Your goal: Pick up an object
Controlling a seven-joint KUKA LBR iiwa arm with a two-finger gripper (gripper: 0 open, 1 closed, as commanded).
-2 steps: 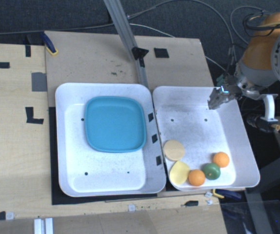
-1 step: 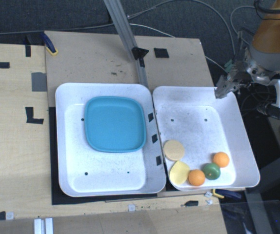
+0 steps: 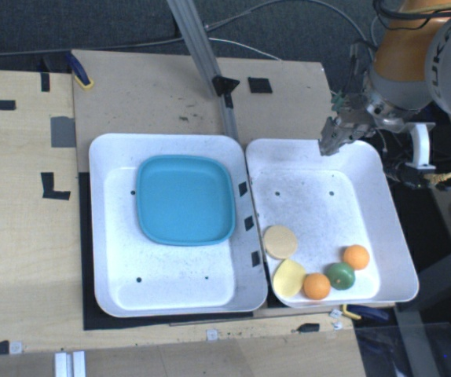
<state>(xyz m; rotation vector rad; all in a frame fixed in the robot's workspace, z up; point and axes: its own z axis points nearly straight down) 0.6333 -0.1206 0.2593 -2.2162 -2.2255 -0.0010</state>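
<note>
Several small objects lie in the near part of the right bin [image 3: 331, 203]: a pale tan disc [image 3: 280, 241], a yellow piece [image 3: 288, 277], an orange ball [image 3: 316, 286], a green ball [image 3: 339, 274] and a second orange ball [image 3: 356, 257]. My gripper [image 3: 331, 142] hangs over the bin's far rim, well away from them, with nothing visible in it. The arm's grey and orange wrist [image 3: 410, 45] rises behind it at the upper right.
The left bin [image 3: 115, 234] holds a blue square plate [image 3: 185, 199]. A grey metal bar [image 3: 202, 45] slants down to the gap between the bins. Cables run across the dark backdrop behind the bench.
</note>
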